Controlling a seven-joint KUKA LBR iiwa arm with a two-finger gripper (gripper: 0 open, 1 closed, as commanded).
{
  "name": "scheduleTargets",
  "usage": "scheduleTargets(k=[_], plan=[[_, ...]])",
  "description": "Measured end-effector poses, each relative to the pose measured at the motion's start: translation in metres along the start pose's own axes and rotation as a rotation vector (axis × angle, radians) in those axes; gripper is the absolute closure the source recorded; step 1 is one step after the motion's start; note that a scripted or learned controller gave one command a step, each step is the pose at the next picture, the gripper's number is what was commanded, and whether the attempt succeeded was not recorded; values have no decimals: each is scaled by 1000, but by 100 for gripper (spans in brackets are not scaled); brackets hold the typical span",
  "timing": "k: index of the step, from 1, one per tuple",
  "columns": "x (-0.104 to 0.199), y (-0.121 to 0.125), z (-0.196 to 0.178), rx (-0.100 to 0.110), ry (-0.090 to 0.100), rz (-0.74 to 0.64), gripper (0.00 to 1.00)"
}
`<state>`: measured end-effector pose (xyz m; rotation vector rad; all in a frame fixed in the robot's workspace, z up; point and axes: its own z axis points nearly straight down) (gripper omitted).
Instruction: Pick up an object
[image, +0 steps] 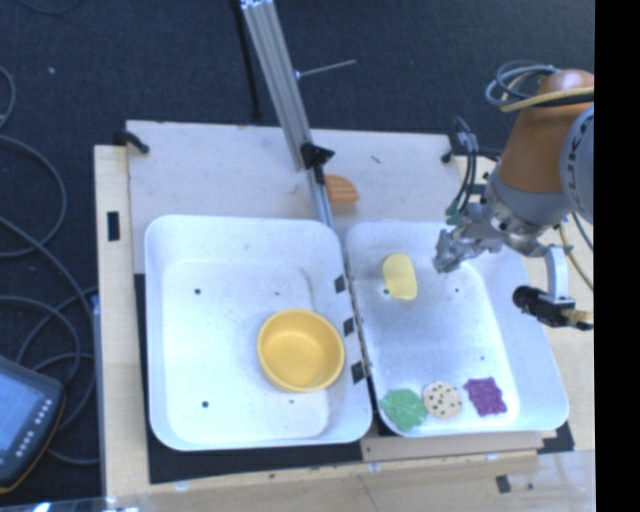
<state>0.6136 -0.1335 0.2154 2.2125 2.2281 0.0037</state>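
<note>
Grey arm w/ orange band reaches in from the right, two-finger gripper (450, 252) hanging over the right-hand shallow white bin (520, 350), near its far edge. Can't tell if it's wide or pinched – too small & blurred. Nothing seen between them. Pale yellow rounded soft-looking object (399, 276) lies just left of the tips & a touch nearer the camera, close by; contact can't be judged. Well below the gripper, along the bin's near edge: green round piece (403, 408), tan spotted cookie-like disc (442, 399), purple ragged-edged piece (486, 395) in a row. Far left of the tips, yellow plastic bowl (300, 349) upright in the left-hand white bin (200, 300). Orange object (341, 191) on the bench beyond both bins
</note>
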Motion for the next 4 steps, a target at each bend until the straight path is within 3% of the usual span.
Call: scheduleTargets(k=[1,3,4], plan=[[46,10,3,2,0,1,100],[164,30,2,1,2,-1,100],[216,35,-20,0,2,-1,100]])
